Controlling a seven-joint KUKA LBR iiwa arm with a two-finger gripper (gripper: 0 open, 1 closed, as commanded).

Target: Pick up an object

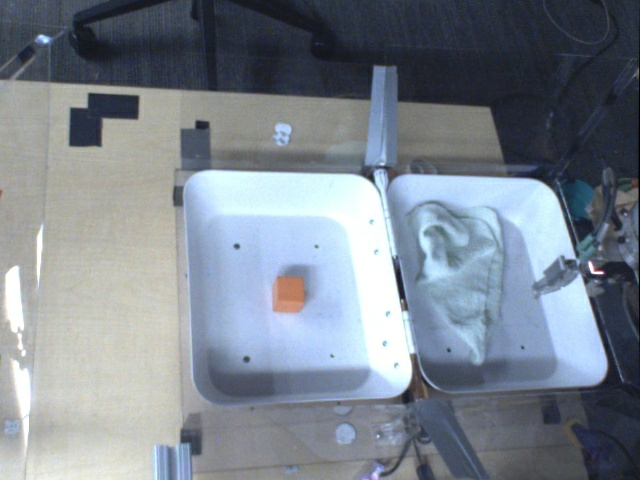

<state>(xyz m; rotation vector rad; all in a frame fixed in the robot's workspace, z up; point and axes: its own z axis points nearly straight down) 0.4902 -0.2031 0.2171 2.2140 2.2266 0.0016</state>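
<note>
Nearest the lens, metal brackets (425, 433) clamped the front edge of the bench (100, 268), apparently to keep the two shallow white bins from sliding. Behind them the left bin (215, 368) held a single small orange block (289, 294), resting flat on the floor near the bin's middle and well apart from every wall, a spot that looked easy to reach from above. That cube-like block had no clear long axis; its faces sat nearly square to the bin walls, with only a slight twist, so neither approach direction seemed favoured. In the right bin (560, 358) a pale towel (458, 268) lay crumpled, its long axis running from the far wall toward the near wall, and its bunched folds suggested it had been dropped rather than laid out. At the right rim of that bin the gripper (555, 276) poked in from the side, low over the bare floor just beside the towel and touching neither object; whether the pincer was open or closed could not be told at this angle. Judged from this layout, no pick had yet succeeded, and either the block or the towel remained a candidate.
</note>
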